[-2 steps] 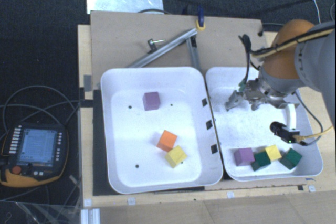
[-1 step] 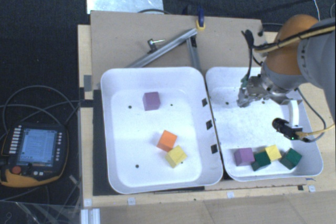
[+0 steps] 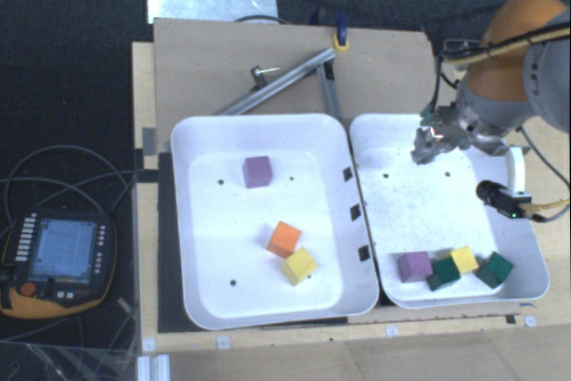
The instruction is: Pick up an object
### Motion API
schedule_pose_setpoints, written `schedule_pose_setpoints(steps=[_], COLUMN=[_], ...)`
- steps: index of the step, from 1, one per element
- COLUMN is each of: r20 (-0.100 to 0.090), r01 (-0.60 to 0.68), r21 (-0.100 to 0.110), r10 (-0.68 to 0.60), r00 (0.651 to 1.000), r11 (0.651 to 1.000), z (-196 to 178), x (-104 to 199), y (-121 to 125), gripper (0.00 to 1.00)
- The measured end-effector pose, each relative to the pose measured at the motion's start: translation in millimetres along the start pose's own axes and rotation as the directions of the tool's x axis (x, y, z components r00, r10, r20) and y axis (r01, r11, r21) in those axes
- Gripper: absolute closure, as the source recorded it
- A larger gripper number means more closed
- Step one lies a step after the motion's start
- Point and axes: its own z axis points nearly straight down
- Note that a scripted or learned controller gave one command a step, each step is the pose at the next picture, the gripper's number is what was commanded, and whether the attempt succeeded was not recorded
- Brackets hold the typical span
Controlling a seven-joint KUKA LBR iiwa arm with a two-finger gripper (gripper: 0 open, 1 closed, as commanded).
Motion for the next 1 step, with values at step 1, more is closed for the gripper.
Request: schedule_pose_setpoints(steps=[1], r20=[0.001], r01=[-0.001], r21=[-0.002], r10=[0.001], r00=[1.000], r11=[1.000], z=[-64.9], x=[-3.5], y=[4.4], gripper=[1.00])
